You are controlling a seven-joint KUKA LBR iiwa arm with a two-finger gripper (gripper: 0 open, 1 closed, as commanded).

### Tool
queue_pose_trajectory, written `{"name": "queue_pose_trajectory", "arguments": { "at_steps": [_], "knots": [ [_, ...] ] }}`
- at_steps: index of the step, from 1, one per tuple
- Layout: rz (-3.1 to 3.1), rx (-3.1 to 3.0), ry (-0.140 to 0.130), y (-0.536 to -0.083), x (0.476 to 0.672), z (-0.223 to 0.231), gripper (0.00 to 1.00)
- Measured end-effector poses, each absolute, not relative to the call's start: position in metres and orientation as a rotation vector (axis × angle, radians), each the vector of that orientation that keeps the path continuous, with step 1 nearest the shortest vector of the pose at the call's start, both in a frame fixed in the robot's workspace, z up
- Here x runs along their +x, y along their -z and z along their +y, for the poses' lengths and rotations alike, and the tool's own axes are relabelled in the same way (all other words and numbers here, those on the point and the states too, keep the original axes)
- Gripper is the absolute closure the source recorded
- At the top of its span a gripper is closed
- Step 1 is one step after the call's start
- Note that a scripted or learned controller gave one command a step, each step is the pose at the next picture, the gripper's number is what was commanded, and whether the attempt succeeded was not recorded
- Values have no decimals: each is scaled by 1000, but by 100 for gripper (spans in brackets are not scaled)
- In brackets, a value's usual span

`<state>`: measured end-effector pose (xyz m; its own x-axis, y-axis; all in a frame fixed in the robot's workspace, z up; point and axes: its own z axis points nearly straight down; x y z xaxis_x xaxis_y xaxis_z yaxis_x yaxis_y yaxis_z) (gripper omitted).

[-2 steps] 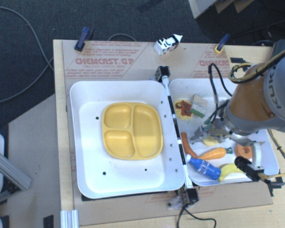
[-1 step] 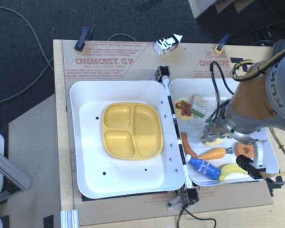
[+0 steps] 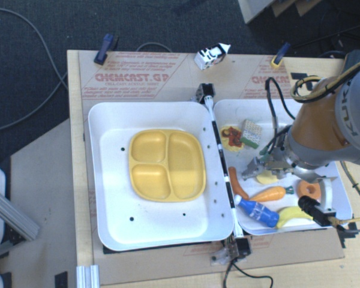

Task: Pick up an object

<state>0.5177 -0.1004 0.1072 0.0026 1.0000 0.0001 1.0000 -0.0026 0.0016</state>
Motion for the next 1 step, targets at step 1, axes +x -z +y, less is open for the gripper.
{"name": "queue_pose_trajectory", "arguments": {
  "at_steps": [1],
  "knots": [
    [2218, 2220, 0, -85, 537, -181, 0]
  ]
}}
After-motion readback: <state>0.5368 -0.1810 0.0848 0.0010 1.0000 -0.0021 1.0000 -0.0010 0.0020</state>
